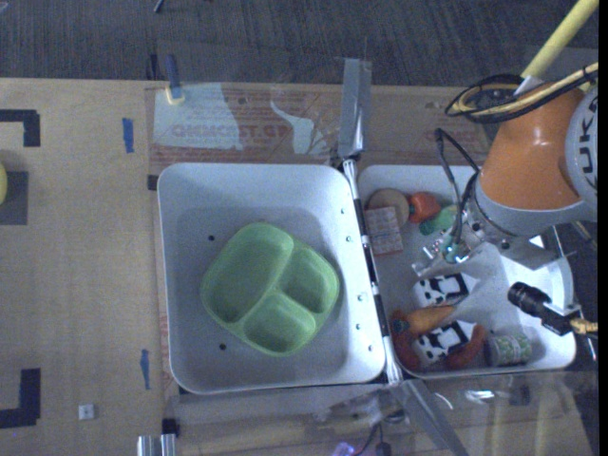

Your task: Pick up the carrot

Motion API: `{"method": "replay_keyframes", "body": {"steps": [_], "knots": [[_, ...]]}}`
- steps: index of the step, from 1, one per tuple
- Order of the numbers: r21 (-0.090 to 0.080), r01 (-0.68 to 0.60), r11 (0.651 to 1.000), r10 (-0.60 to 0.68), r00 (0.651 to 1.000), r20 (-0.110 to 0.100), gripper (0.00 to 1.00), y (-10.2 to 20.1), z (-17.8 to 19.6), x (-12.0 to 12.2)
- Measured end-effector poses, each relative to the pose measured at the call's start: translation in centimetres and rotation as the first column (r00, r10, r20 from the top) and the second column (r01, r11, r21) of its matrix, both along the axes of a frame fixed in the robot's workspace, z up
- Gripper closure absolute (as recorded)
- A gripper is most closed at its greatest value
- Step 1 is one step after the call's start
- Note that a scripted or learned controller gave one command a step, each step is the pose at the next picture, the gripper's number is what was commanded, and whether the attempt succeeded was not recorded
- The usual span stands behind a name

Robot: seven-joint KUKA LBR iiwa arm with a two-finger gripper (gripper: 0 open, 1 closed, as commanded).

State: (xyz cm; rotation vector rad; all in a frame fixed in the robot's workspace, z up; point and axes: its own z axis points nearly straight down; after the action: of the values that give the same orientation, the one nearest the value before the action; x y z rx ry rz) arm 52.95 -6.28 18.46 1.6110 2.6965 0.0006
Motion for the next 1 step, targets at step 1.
{"method": "replay_keyframes", "body": {"steps": [1], "knots": [[-0.002, -0.459, 0.888, 0.459, 0.888, 0.005, 1.0, 9.09, 8.1, -1.76]]}}
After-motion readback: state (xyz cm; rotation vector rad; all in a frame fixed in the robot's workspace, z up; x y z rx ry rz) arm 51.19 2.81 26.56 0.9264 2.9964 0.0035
